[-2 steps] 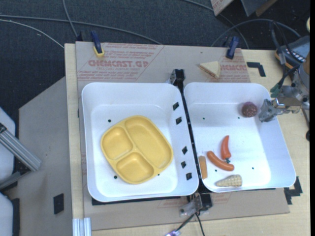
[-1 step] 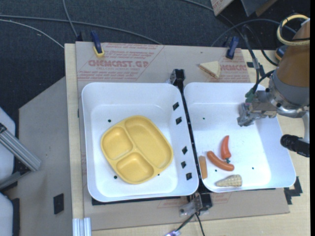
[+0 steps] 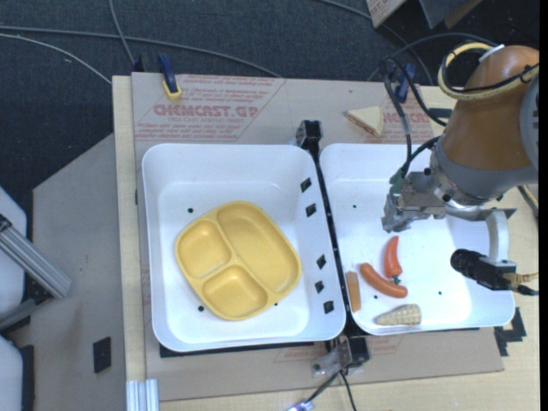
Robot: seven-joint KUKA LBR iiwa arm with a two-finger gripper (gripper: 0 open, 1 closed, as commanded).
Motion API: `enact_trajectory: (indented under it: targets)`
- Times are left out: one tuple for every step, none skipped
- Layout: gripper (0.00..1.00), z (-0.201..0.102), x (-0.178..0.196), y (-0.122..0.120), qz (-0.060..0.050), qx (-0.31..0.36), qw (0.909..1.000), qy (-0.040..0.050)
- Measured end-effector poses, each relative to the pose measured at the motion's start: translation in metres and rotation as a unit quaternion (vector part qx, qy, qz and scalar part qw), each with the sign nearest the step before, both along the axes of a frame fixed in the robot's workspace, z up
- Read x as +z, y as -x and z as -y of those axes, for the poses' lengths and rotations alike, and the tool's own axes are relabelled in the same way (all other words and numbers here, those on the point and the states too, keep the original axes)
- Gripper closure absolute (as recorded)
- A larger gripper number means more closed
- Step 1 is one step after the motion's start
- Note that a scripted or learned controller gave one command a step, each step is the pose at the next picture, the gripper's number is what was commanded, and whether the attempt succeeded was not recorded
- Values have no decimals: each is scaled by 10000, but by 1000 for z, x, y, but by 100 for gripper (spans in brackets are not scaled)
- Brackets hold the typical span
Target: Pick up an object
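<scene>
Dark carpet surrounds my bench, where a sheet of printed cardboard [image 3: 214,105] carries two shallow white bins side by side across the middle of the frame. From the single overhead camera, I see the left bin [image 3: 163,229] holding a yellow divided tray [image 3: 237,259] at its centre, while the right bin [image 3: 360,178] holds the candidates for my pick: an upright orange-red sausage [image 3: 392,256] at lower centre, a second sausage [image 3: 383,281] lying slantwise just below it, a slim tan stick [image 3: 353,290] near the divider, and a pale cone-shaped piece [image 3: 399,317] against the bottom rim. A wedge of toy sandwich [image 3: 366,119] sits outside the bins, at upper right on the cardboard. My arm reaches in from the right edge, its orange band high in the frame, and the gripper [image 3: 401,215] hangs over the right bin just above the upright sausage; whether its fingers are spread or pressed together I cannot tell from this angle, and nothing shows between them. I judge the grasp not yet made. To do it well, I would centre over the upright sausage, straddle its narrow width, and descend clear of its neighbour, since the two nearly touch and a skewed approach could nudge both away.
</scene>
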State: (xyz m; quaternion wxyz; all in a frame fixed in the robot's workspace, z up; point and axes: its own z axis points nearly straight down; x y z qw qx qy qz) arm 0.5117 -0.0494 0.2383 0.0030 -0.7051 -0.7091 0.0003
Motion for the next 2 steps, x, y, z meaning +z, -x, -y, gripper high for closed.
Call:
enact_trajectory:
  targets:
    - [100, -55, 6, 13, 8, 7, 10000, -1]
    - [100, -113, -1, 30, 0, 7, 10000, 0]
